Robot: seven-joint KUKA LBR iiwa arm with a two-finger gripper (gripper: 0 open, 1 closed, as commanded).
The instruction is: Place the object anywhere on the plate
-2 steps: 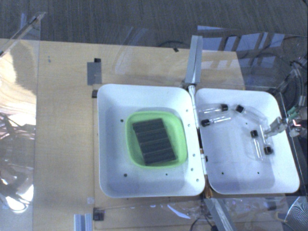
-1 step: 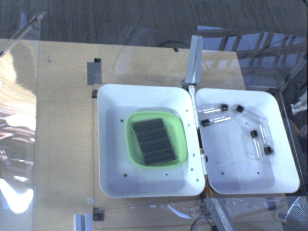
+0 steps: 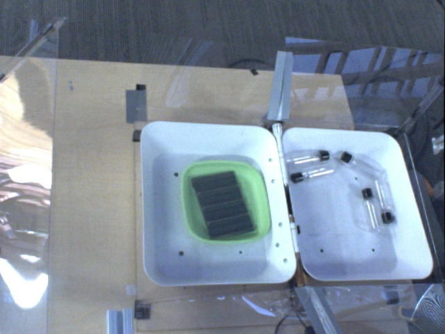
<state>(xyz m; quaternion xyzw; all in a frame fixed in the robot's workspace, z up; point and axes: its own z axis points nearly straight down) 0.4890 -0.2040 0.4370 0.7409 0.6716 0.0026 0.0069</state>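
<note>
Grey block (image 3: pixel 222 204) on green plate (image 3: pixel 193 218), left bin (image 3: pixel 156 256)

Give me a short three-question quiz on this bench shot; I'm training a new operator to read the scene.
1. True or false: the dark ridged block lies on the green plate.
2. Which bin holds the clear tubes with black caps? A) left bin B) right bin
3. Fill in: the green plate sits in the ____ bin.

Key: 1 true; 2 B; 3 left.
</note>
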